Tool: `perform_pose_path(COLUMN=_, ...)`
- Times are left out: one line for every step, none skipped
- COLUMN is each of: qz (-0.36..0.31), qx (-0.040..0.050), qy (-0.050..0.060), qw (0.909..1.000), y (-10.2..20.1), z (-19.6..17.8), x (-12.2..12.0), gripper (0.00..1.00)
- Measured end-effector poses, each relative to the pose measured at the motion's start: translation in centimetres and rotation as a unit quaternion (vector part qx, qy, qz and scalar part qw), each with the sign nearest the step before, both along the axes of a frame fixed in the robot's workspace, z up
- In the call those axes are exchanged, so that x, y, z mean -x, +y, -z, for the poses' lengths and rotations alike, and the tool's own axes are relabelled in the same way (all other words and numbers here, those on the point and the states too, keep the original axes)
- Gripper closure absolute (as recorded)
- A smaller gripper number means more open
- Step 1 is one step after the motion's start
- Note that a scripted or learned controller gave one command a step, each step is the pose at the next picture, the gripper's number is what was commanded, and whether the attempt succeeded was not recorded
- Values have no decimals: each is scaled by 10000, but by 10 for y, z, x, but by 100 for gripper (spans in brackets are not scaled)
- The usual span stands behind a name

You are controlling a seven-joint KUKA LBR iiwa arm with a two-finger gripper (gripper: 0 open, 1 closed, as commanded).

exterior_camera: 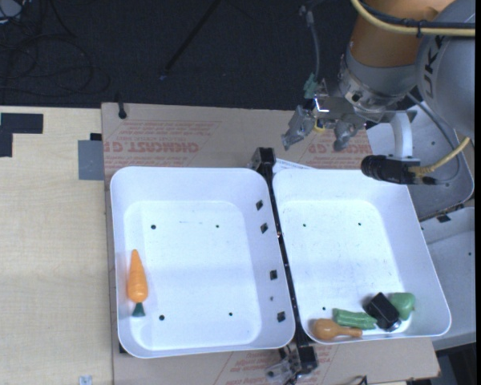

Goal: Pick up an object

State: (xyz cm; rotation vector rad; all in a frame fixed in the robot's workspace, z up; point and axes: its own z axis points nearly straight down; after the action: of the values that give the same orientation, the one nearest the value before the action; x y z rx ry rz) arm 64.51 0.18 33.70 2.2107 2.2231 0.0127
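Note:
An orange toy carrot (136, 279) lies near the left wall of the left bin (188, 184). In the right bin (345, 184), along the front wall, lie a tan pear-shaped piece (334, 330), a green pod-like piece (353, 319), a black block (381, 310) and a green rounded piece (402, 302), close together. My gripper (317, 137) hangs high above the back edge of the right bin, over the cardboard, far from every object. Its fingers are spread apart with nothing between them.
Both bins sit on a cardboard sheet (192, 139) on a pale wooden bench (40, 239). A black clip strip (274, 247) joins the bins. A black cylinder (389, 169) on the arm juts out over the right bin's back right corner.

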Motion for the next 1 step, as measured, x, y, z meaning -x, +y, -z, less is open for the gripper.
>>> perform_pose_path(qz=1, qx=-2, qy=-26, qw=10000, y=42, z=-191, x=5, gripper=0)
